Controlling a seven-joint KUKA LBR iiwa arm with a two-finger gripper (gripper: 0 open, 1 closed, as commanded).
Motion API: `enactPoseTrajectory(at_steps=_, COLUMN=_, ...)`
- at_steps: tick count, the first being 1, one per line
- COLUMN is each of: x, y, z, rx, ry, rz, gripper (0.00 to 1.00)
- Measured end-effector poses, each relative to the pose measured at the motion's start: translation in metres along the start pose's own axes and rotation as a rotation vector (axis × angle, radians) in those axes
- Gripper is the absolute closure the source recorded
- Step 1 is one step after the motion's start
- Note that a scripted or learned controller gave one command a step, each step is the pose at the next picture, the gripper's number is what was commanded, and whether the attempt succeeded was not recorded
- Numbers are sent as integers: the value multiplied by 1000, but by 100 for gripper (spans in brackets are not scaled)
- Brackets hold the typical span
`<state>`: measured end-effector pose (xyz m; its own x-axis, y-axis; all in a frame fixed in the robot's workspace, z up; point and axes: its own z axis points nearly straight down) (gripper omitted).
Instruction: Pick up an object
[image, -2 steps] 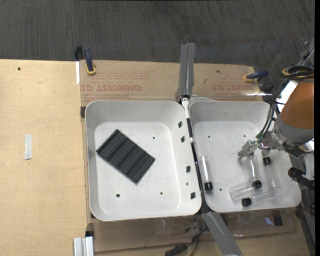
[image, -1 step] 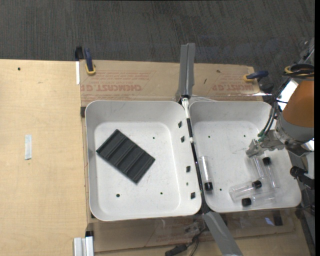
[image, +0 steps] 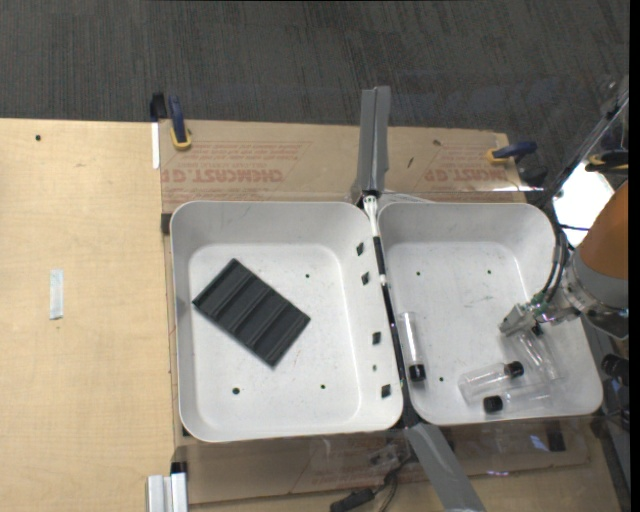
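Note:
A dark grey ribbed slab (image: 251, 312) lies at a slant in the left bin (image: 190, 400). In the right bin (image: 470, 225) a clear tube with a black cap (image: 411, 350) lies along the left wall. Two more clear tubes with black caps (image: 495, 384) lie near the front right corner, one of them (image: 527, 358) just below the gripper. My gripper (image: 524, 320) is low over the right side of the right bin, right above these tubes. Whether it touches a tube is too small to tell. The grey arm with its orange band (image: 603, 250) reaches in from the right.
A grey divider bar (image: 374, 140) runs between the bins at the back. Blue and yellow clamps (image: 176, 125) hold the cardboard under the bins. A small pale strip (image: 56, 295) lies on the wooden bench at the left.

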<state>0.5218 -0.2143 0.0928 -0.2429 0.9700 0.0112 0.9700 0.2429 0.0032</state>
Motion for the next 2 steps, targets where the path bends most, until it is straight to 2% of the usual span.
enactPoseTrajectory(at_steps=1, x=73, y=37, z=-111, rx=4, ry=-12, rz=94, gripper=100)
enactPoseTrajectory(at_steps=2, x=79, y=94, z=-99, rx=5, ry=-13, rz=95, gripper=100)
